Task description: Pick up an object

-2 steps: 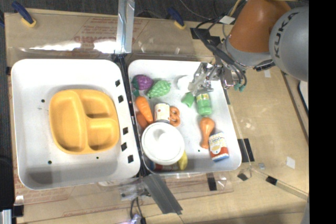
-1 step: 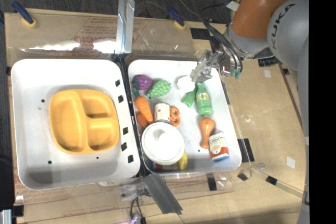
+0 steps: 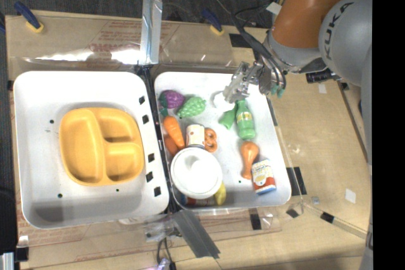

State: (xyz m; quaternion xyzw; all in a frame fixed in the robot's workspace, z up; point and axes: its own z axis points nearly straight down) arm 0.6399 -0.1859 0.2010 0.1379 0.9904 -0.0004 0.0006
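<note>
The pincer hovers at the right bin's far edge, above the green bottle; finger state unreadable (blurred metal). Crowded neighbours risk a glancing grip that slips off.

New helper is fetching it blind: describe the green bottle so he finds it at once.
Go to the right-hand white bin. Near its far right side, just below the gripper, lies the green bottle. It alone is bottle-shaped with a label; the neighbouring green toys lack one.
</note>
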